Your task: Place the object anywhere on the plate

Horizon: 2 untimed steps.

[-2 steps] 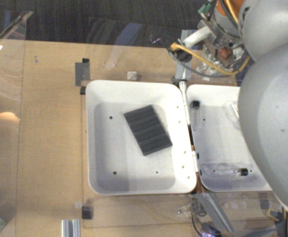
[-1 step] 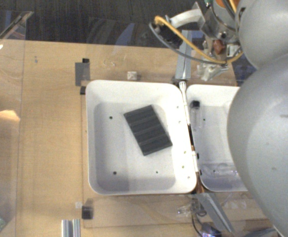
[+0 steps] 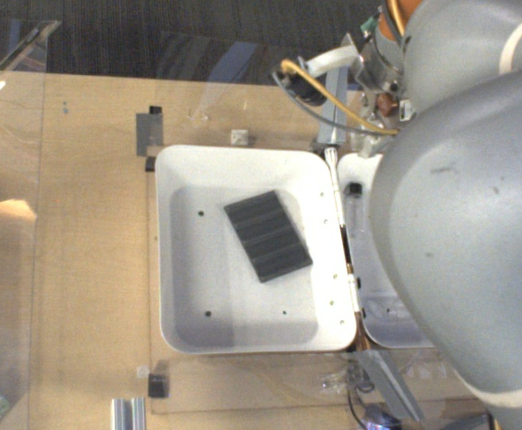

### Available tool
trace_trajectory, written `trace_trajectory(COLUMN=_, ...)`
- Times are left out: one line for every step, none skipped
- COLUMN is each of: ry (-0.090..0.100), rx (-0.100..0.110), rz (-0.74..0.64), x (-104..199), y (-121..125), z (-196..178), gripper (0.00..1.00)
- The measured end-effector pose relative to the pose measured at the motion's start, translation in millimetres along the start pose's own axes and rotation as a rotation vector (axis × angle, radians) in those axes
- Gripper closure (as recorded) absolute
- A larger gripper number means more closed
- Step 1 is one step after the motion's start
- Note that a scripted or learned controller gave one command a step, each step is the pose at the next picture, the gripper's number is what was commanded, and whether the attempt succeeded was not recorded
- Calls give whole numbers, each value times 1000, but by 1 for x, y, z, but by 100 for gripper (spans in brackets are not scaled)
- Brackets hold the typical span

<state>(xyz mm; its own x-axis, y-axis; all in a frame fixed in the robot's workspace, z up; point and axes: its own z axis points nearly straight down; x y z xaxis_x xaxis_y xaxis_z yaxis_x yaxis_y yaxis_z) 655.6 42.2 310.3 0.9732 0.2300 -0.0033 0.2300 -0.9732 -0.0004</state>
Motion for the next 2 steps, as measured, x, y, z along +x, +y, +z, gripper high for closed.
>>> trace_trajectory(ry=1, rx=0, rz=-21, x=-3, y=21, z=35, gripper=100)
trace_trajectory(ry=5, rx=0, rz=25, x=-9, y=36, z=17, gripper=100)
